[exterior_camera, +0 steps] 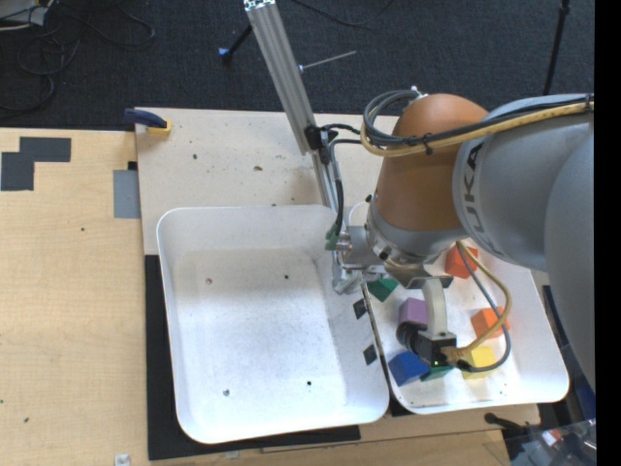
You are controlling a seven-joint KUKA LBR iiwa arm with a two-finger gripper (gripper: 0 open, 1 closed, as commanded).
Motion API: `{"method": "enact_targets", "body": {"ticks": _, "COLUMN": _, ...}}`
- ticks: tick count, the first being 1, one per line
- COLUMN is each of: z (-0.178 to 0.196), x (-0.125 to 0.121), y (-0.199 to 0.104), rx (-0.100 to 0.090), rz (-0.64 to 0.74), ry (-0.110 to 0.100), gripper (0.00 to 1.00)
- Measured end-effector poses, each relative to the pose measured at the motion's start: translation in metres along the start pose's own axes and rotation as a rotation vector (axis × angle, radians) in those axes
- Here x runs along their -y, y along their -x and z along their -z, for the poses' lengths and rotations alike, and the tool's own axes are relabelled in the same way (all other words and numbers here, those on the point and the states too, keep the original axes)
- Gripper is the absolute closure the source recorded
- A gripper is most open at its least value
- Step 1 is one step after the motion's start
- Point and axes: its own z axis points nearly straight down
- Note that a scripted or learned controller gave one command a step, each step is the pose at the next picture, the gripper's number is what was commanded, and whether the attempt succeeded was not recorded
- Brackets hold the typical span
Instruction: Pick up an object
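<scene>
The left bin (243, 357) offers the open room: its floor is a broad white stretch flecked with a few dark specks, bounded by a raised rim on all four sides. Its right rim runs hard against the left rim of the right bin (529, 357), and the gripper (346, 265) sits just over that shared edge, towards its far end. The grey arm (524, 192) comes in from the right and covers the far part of the right bin, leaving little room there.

Both bins rest on a pale speckled board set on the wooden desk (68, 338), which spreads out to the left with some grey patches (34, 158) on it. A blue and yellow clamp (146, 119) grips the board's far left corner. A slanted aluminium bar (286, 76) rises from beside the gripper up towards the dark carpet (437, 27) beyond the desk.

Whether the gripper is open or closed I cannot tell, and nothing can be seen held in it.

The things to pick lie crowded in the right bin. A green block (382, 287) lies nearest the gripper, with a purple block (414, 311) just to its near right. A blue block (408, 367) sits by the near left corner. A yellow block (480, 357) and an orange block (485, 320) lie further right. A red-orange block (456, 260) peeks out under the arm.
</scene>
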Motion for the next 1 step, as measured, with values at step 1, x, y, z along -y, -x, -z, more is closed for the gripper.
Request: {"method": "enact_targets", "body": {"ticks": 1, "z": 0.0011, "x": 0.0078, "y": -0.0287, "rx": 0.0, "rz": 0.0, "ry": 0.0, "gripper": 1.0}}
